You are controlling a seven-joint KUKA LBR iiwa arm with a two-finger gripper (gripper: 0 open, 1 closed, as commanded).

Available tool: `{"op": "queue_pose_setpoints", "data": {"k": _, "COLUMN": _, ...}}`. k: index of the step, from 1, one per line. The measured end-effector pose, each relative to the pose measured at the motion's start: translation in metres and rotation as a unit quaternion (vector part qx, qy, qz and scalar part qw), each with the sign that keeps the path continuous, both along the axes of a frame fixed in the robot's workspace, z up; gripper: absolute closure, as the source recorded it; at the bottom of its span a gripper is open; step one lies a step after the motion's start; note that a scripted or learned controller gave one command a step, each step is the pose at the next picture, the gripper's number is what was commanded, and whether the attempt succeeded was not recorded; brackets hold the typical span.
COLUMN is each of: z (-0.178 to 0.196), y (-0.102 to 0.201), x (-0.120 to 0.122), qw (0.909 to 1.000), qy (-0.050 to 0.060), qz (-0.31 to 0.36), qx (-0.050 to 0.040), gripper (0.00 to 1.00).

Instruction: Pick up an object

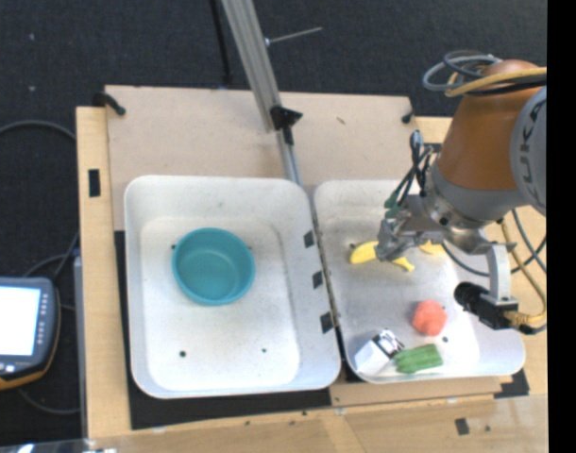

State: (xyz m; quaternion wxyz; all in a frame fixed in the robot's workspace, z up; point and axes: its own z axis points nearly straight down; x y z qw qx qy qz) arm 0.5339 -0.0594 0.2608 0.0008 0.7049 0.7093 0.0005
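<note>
Banana (pixel 364 253) lies in the right bin (pixel 349 206), center-right of frame, with the pincer (pixel 394 249) down upon it; whether its fingers are spread or pinching cannot be told.

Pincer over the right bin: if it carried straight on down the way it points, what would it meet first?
Most likely the yellow banana-like piece: the pincer sits right over it, pointing down into the right bin. Whether it already touches is unclear from this slanted view.
</note>
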Motion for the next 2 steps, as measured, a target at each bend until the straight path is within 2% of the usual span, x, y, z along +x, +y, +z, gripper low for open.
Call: {"op": "queue_pose_setpoints", "data": {"k": 2, "z": -0.021, "y": 0.107, "x": 0.022, "qw": 1.0000, "qy": 0.001, "qz": 0.000, "qx": -0.0003, "gripper": 1.00}}
